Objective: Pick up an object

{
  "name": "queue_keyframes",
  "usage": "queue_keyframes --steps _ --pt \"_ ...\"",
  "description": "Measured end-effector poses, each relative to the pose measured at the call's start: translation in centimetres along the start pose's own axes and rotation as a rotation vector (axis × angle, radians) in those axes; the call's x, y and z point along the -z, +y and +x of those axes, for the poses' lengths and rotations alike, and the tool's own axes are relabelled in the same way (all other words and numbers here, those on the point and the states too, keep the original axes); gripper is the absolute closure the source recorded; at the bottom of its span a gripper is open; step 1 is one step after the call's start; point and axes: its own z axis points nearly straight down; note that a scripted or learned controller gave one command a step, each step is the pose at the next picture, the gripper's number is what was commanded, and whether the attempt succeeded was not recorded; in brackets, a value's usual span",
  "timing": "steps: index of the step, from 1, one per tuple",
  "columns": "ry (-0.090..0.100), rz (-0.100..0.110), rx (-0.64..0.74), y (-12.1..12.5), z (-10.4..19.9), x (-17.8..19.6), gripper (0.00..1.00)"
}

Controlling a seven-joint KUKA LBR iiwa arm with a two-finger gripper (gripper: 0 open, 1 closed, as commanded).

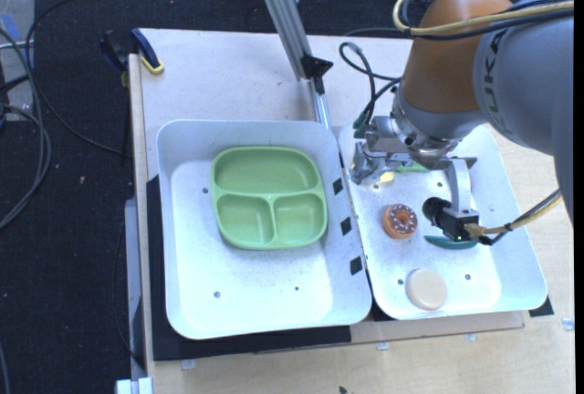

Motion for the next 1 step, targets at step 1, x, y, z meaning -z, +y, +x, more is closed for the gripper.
queue_keyframes --steps 1 --pt "0.000 0.001 0.000 -1.34 5.64 -0.05 1.00"
